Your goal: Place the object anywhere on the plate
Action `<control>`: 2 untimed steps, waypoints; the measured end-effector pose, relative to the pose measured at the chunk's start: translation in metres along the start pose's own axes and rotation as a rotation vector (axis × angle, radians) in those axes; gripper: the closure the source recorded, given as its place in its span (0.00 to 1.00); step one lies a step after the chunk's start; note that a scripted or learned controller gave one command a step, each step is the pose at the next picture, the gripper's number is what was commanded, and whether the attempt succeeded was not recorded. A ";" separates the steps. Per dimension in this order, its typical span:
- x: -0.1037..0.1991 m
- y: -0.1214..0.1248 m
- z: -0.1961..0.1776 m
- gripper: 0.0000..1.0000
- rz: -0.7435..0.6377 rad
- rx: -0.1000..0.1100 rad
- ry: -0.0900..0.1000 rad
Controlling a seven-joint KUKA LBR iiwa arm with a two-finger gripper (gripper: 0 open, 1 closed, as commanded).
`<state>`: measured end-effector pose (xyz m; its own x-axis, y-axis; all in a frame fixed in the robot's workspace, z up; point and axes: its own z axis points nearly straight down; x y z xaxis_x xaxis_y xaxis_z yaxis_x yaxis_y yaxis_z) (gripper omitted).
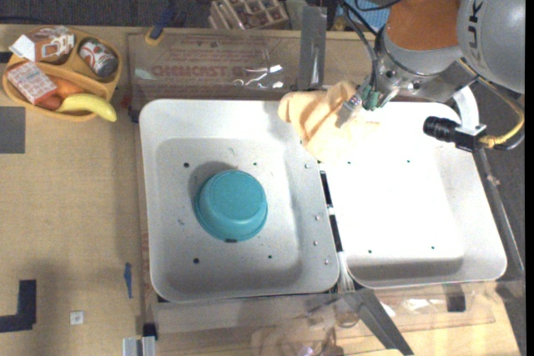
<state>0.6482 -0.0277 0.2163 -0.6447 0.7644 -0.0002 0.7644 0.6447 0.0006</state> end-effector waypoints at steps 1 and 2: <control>0.051 0.016 0.006 1.00 -0.399 -0.001 0.000; 0.098 0.031 0.010 1.00 -0.797 -0.002 0.000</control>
<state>0.6085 0.0673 0.2068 -0.9973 0.0730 -0.0019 0.0730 0.9973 0.0023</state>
